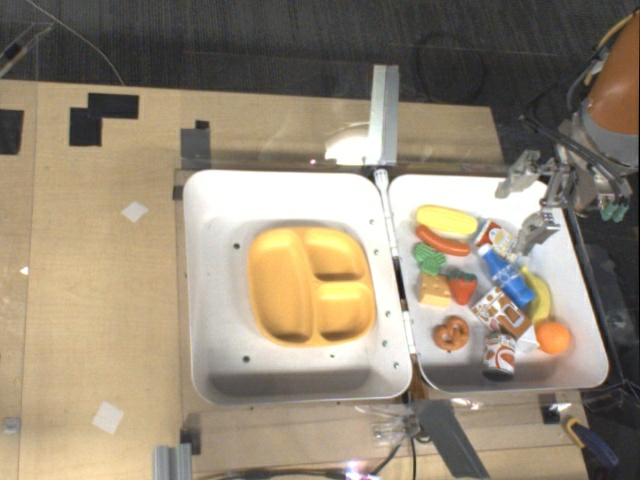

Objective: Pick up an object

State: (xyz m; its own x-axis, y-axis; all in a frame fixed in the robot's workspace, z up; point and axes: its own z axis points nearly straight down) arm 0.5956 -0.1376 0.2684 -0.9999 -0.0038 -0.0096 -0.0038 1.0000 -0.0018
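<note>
The gripper (pixel 533 204), jaws spread, hangs over the right bin (pixel 590 298) at its 1 o'clock corner; just beneath, the blue carton (pixel 508 280) lies with its long axis running 11 to 5 o'clock

Toy foods (pixel 487 288) — hot dog, orange, pretzel, cartons — heaped in right bin (pixel 590 368)

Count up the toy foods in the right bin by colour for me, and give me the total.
Yellow: 3, the hot dog bun, the cheese wedge, the banana
Red: 2, the sausage, the strawberry
Green: 1, the leafy piece
Orange: 1, the orange
Brown: 1, the pretzel
Blue: 1, the carton
Printed packets, mixed colours: 3, blurred
Total: 12
</note>
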